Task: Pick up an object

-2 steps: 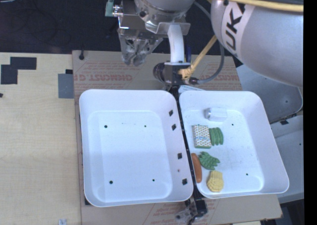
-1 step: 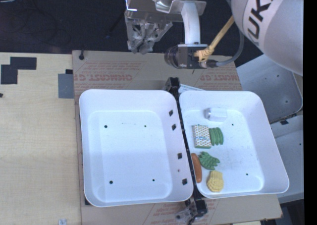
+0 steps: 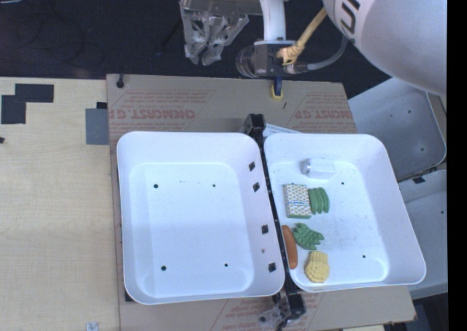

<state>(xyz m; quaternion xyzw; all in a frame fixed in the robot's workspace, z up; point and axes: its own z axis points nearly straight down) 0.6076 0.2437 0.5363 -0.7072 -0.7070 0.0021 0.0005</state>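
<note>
Objects point(image 3: 306, 231) lie in the right bin point(image 3: 379, 198); the fingers point(image 3: 211, 38) hang above the bench, their spread unclear.

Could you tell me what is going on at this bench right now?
A grey KUKA arm is set to pick up an object, but nothing has been grasped yet. Its claw hangs above the far edge of the bench, behind both bins. The right bin holds a small white block, a checkered pad, a green pea pod, an orange carrot, a leafy green piece and a yellow corn piece, all untouched.
</note>
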